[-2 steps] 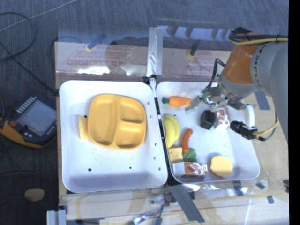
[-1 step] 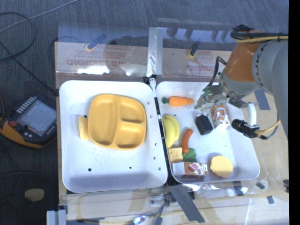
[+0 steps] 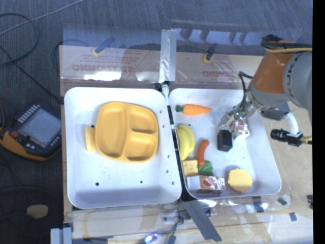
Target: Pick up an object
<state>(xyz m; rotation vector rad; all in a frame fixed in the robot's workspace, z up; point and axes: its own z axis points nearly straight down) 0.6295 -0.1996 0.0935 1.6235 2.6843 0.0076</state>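
Hand [image 3: 234, 120] blurred; arm [image 3: 277, 75] cut off right.

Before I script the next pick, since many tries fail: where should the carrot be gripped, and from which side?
Likely the carrot is best gripped across its thick orange middle, from straight above. It lies flat along the far wall of the right bin, tapering toward the right, with bare floor on its near side, so the tip would slip more easily.
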